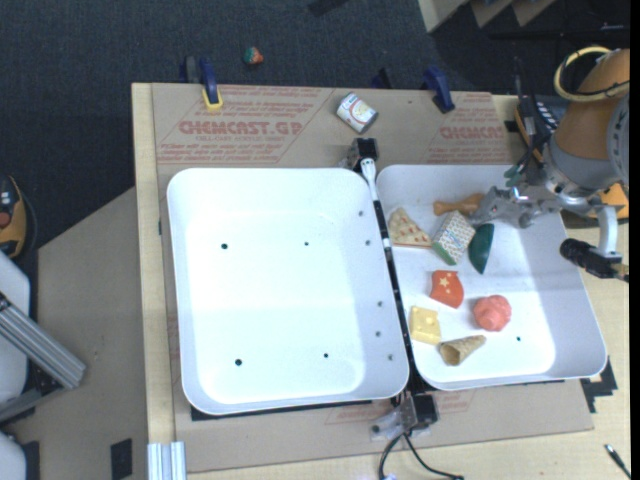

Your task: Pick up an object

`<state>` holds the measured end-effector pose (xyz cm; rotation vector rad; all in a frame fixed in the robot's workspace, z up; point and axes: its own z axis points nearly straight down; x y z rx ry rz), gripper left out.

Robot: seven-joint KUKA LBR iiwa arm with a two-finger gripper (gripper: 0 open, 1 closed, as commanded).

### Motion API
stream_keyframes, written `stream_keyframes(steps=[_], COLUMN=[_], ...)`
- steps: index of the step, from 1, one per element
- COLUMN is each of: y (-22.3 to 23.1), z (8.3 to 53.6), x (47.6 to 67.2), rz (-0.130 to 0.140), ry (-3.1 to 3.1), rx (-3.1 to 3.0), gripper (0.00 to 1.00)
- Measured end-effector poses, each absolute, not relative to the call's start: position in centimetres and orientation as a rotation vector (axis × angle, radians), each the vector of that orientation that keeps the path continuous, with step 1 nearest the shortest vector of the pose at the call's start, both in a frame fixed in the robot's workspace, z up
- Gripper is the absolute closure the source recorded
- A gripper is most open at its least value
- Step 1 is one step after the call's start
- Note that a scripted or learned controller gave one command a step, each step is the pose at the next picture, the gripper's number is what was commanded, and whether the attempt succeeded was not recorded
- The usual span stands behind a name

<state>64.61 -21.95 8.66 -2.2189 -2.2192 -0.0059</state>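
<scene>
The brown cardboard-covered bench (300, 128) is seen first, printed with red lettering, and on it two shallow white plastic bins are set side by side, their inner rims touching. The left white bin (200, 208) is the wider of the two in this view. The right white bin (570, 318) is where the small items are gathered.

From the right edge the grey arm with its orange band (590, 118) is seen reaching in over the far right corner of that bin. Its two-finger gripper (500, 208) is found low over the bin's upper part; whether it is open or closed cannot be told from this slant.

Just below the gripper, a dark green teardrop-shaped piece (481, 247) is seen lying on the bin floor, close to the metal parts though contact cannot be judged. Just left of that, a speckled pale block (453, 234) is seen, and at the gripper's left an orange-tan elongated piece (458, 206).

Further left, near the dividing rim, a tan waffle-patterned wedge (406, 228) is lying. Well apart from the gripper, nearer the front, a pink-red round lump (491, 312), a red strawberry-like piece (447, 288), a yellow holed cheese block (425, 324) and a tan cone (461, 348) are spread.

Beyond the bins, a small white box (356, 112) is seen on the bench.
</scene>
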Motion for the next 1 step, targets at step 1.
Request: stream_keyframes(steps=[1], y=[-21.95], z=[8.58], x=[57.78], rz=[-0.008], ry=[-2.218], rx=[-2.214], gripper=[0.00])
